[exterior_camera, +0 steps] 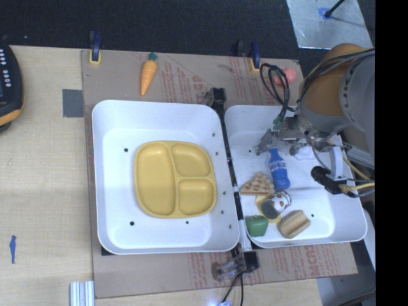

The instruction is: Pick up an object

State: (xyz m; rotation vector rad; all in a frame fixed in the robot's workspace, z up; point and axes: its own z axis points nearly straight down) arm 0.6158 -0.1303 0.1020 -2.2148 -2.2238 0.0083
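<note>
You have two white bins side by side on the worktop. The left bin holds one thing, a yellow divided plate with three compartments, lying flat near the middle with bare white floor all round it. The right bin holds five things: one blue bottle lying roughly lengthwise, one triangular sandwich slice just left of it, one round yellow-rimmed toy below the bottle, one green block at the bin's lower left corner, and one bread roll beside it along the lower wall. The hand hangs over the upper part of that bin, right at the bottle's top end; you cannot tell whether it is apart or together, nor whether it grips the bottle. The bin's upper left floor and right side are bare. Outside the bins, one toy carrot lies on the cardboard sheet above the left bin.
</note>
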